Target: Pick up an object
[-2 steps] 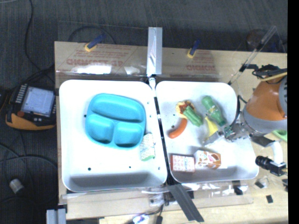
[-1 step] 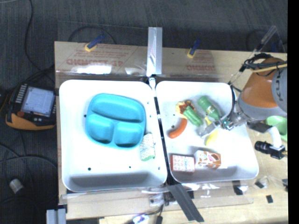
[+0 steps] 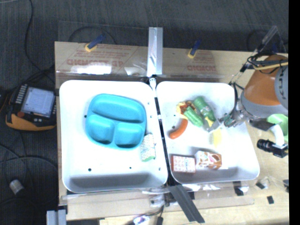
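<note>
The right bin [image 3: 243, 168] holds a jumble of small things. A green crinkled pack [image 3: 200, 108] lies beside a green and orange toy [image 3: 187, 110], with an orange-red sausage shape [image 3: 178, 129] in front of them. A small yellow piece [image 3: 216, 137] lies near the middle. A brown and white carton [image 3: 208, 160] and a red box [image 3: 183, 163] rest along the front wall. My gripper [image 3: 228, 120] is low at the bin's right side, just right of the green pack and above the yellow piece. The orange band [image 3: 262, 89] shows above it.
The left bin [image 3: 75, 168] bears a blue compartment tray [image 3: 116, 120] and a white-green packet [image 3: 148, 148] by the divider. A handheld screen [image 3: 35, 104] lies on the floor at left. Two clamps [image 3: 93, 43] [image 3: 193, 50] sit on the back board. Cables and a black part [image 3: 269, 146] crowd the right.
</note>
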`<state>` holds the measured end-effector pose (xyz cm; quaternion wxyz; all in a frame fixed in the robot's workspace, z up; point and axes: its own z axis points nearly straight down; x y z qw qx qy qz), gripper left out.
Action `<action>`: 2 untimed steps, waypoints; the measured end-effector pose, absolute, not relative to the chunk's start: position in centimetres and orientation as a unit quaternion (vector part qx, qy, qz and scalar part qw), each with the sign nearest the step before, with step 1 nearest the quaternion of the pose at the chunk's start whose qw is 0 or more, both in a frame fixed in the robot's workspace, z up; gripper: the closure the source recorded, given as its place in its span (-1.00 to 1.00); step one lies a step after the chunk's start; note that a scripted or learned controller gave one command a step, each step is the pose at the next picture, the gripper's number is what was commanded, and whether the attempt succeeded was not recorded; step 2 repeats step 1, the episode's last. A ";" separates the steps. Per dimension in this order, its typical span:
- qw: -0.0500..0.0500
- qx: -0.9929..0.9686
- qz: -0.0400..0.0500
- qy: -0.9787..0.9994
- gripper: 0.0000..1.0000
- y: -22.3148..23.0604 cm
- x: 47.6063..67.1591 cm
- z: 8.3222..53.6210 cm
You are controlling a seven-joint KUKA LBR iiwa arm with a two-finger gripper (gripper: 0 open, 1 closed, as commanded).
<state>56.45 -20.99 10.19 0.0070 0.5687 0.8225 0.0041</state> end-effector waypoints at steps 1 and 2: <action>-0.001 0.675 -0.001 0.738 1.00 -17.7 53.8 21.0; -0.001 0.675 -0.001 0.738 1.00 -17.7 53.8 21.0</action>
